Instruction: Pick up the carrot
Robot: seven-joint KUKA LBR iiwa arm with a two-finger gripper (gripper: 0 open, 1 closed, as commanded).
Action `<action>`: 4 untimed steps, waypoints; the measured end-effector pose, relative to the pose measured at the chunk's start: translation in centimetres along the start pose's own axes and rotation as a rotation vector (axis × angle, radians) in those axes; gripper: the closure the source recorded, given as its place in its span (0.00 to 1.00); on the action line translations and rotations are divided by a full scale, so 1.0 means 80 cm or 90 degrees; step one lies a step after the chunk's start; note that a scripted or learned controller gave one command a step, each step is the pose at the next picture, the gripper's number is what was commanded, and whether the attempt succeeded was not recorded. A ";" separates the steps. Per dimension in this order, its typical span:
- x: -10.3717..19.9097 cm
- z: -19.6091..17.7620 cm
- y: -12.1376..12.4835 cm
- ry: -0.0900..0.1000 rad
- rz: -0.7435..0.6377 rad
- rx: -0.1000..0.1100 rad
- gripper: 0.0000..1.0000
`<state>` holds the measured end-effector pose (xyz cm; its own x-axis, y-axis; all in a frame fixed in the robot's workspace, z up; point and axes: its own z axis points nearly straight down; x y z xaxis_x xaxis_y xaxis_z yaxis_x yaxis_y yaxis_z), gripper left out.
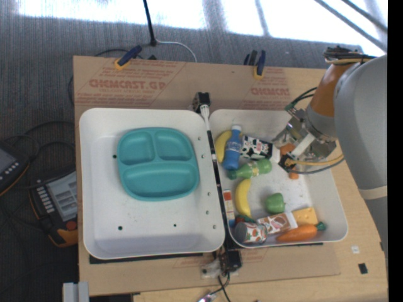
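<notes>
Notably carrot (pixel 297 233) along near wall of right bin (pixel 335 197).

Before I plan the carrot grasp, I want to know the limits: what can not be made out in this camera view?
- carrot: its left end, camera view, lies under the printed carton.
- right bin: its far right corner, camera view, hidden by the grey arm.
- small orange bit on that bin's floor, camera view: too small to identify.
</notes>
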<state>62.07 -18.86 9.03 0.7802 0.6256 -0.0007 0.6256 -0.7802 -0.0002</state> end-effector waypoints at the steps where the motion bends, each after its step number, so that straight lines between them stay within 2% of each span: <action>1: -0.011 0.000 0.009 0.009 0.039 0.003 0.00; 2: -0.042 -0.001 -0.005 0.013 0.169 0.002 0.00; 3: -0.048 -0.011 -0.004 0.007 0.169 0.001 1.00; 4: -0.045 -0.012 -0.005 0.008 0.168 0.002 0.00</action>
